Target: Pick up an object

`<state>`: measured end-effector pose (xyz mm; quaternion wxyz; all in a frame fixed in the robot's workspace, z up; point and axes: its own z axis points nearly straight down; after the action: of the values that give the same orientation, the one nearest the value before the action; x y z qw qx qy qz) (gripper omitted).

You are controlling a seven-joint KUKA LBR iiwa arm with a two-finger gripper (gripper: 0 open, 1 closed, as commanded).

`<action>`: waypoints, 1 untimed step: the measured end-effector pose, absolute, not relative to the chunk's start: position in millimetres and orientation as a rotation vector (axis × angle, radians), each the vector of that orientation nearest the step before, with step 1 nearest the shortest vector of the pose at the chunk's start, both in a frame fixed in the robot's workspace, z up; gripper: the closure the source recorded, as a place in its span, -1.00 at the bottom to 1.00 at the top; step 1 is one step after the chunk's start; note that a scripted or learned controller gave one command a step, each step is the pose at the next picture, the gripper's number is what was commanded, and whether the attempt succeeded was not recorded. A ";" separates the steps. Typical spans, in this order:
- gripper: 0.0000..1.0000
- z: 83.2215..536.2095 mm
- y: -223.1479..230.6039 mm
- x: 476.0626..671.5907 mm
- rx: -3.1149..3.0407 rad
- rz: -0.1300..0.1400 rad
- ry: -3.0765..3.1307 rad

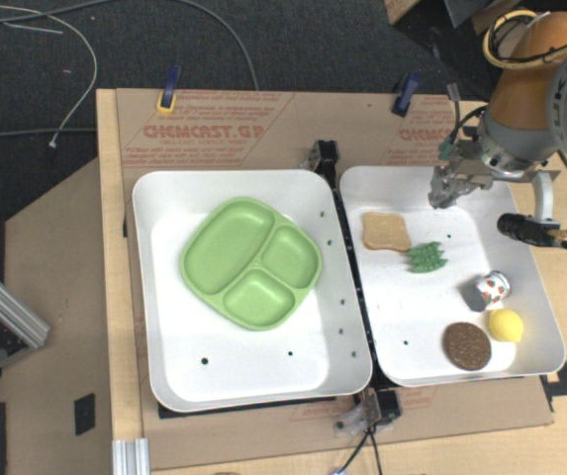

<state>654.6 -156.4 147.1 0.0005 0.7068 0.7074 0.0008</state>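
**Inspector:** Candidate item first; the toast slice (pixel 385 232) lies flat in the right bin (pixel 402 359), in its upper-left part, just beside the green sprig (pixel 426 257); it is the item nearest the gripper (pixel 447 192).

**Assessor:** Handling?

**Inspector:** By appearance a toy food piece; judged light and fairly stiff, thin, lying flush on the bin floor; a pinch across its narrower width would likely serve, though the low profile leaves little for the fingers to catch; the sprig looks soft and irregular, probably easier to snag but less secure.

**Assessor:** Other items?

**Inspector:** Toward the lower right of the same bin: a small white ball with red marks (pixel 494 289), a yellow lemon-like piece (pixel 506 326) and a brown round disc (pixel 467 345); the rounded ones would likely roll from a poor pinch.

**Assessor:** Gripper condition?

**Inspector:** It hangs over the upper part of the right bin, near the rear wall; nothing visible between its fingers; whether they are spread or pressed together I cannot tell at this angle.

**Assessor:** Edges and clearance?

**Inspector:** The toast sits near the bin's left wall, so a finger on that side has less room; open white floor lies in the bin's middle; the left bin (pixel 179 364) carries a green divided plate (pixel 251 262); the desk (pixel 115 265) surrounds both.
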 end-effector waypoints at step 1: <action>1.00 191.3 -154.9 655.9 2.216 0.005 2.219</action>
<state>655.9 -154.9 191.3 0.0026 0.7066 0.7076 0.0017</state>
